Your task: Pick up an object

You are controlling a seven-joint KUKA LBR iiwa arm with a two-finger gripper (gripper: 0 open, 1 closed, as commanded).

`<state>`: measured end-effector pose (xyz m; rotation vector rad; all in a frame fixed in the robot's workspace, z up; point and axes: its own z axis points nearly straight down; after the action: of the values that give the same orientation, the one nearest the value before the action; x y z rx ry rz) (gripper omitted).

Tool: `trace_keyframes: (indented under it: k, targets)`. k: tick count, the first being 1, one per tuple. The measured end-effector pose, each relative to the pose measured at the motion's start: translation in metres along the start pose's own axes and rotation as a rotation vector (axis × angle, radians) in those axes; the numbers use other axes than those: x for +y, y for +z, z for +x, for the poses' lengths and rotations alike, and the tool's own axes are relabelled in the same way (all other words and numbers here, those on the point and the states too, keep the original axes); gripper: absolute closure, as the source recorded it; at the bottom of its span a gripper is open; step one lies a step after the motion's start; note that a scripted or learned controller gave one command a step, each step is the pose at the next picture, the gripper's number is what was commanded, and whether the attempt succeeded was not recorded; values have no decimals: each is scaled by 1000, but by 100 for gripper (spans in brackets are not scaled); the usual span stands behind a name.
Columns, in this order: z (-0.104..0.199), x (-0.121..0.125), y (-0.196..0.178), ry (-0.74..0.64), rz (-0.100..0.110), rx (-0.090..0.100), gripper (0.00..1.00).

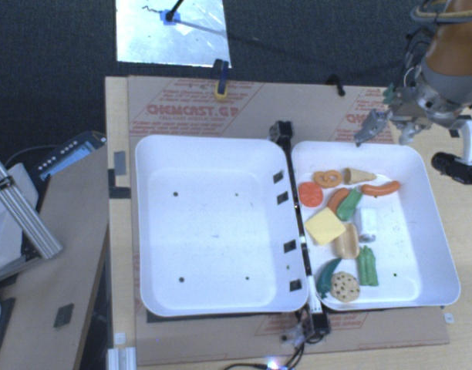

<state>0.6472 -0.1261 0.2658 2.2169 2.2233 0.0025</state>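
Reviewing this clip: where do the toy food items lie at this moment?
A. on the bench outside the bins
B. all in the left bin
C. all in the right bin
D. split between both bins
C: the yellow block, cookie and the other toy foods lie together in the right bin, while the gripper hangs above that bin's far edge.

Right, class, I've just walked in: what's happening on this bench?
A grey robot arm with an orange band hangs its two-finger gripper over the far edge of the right white bin, holding nothing. That bin contains toy food, including a yellow cheese wedge, a red tomato slice and a speckled cookie. Nothing is picked yet.
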Motion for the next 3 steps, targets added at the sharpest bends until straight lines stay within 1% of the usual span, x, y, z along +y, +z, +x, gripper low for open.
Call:
trace_keyframes:
  k: [1, 2, 3]
  targets:
    - [-23, -32, 177, 6, 4, 3, 0]
    - [32, -138, 182, 2, 11, 5, 0]
    - [29, -132, 171, 1, 0, 0, 100]
